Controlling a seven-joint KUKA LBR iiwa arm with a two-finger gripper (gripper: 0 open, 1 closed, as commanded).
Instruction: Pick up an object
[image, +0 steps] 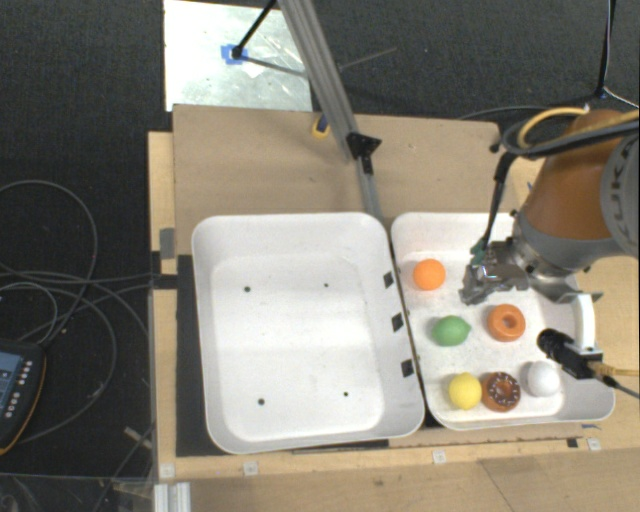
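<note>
Several small objects lie in the right bin (412, 232): an orange ball (429, 274), a green lime-like piece (451, 331), an orange ring (507, 322), a yellow ball (464, 391), a brown doughnut (500, 391) and a white ball (542, 379). My gripper (478, 287) hangs over the bin between the orange ball and the orange ring, just right of the orange ball. Nothing shows between its fingers. The arm above hides the bin's far right part.
The left bin (300, 330) stands beside the right one, sharing a rim with black clips. A grey pole (330, 90) slants across the bench's back. Cables lie on the dark floor to the left.
</note>
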